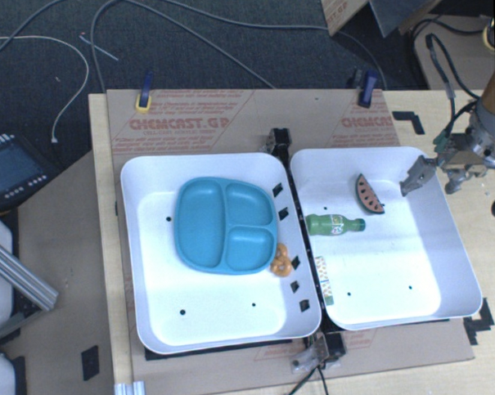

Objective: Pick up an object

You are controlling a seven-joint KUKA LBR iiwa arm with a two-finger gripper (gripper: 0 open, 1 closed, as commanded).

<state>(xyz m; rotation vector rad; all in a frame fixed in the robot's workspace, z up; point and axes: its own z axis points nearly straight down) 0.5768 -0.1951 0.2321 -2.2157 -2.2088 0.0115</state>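
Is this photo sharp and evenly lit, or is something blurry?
Camera view: mostly sharp with even, soft light; the white bins look bright, nearly washed out; the blue divided plate and green bottle are crisp; the gripper at the right edge looks slightly soft.

I worked in a robot lab: my bench [228, 120] was clamped board with two white bins [143, 238], and loose cables [61, 45] lay on the floor

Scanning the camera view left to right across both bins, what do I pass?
Blue divided plate → small orange-brown piece at the plate's right edge → green bottle lying on its side → watermelon slice → gripper at the right bin's edge.
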